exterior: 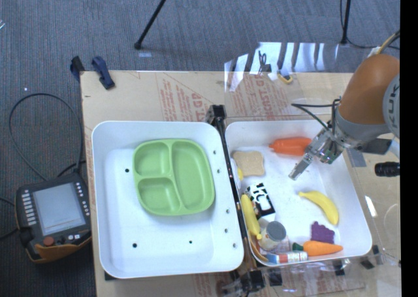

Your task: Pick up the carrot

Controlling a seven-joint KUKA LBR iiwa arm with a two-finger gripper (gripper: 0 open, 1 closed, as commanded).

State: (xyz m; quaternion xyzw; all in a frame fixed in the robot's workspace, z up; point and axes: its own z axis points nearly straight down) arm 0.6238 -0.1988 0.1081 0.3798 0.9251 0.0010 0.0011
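Observation:
Two orange pieces lie in the right bin [358,192]. A small carrot [322,248] with a green end sits at the bin's near right corner, beside a purple toy [321,231]. A larger orange-red elongated piece [291,145] lies near the far wall. My gripper [298,170] hangs over the bin's middle, pointing down and left, just below and right of the orange-red piece and apart from it. It is far from the small carrot. Nothing shows in its grasp.
The right bin also holds a banana [321,204], a slice of bread [249,162], a black-and-white box [260,199], a yellow corn-like piece [250,217], a grey can [274,232] and a marker [287,258]. A green divided plate [174,176] lies in the left bin [111,224].

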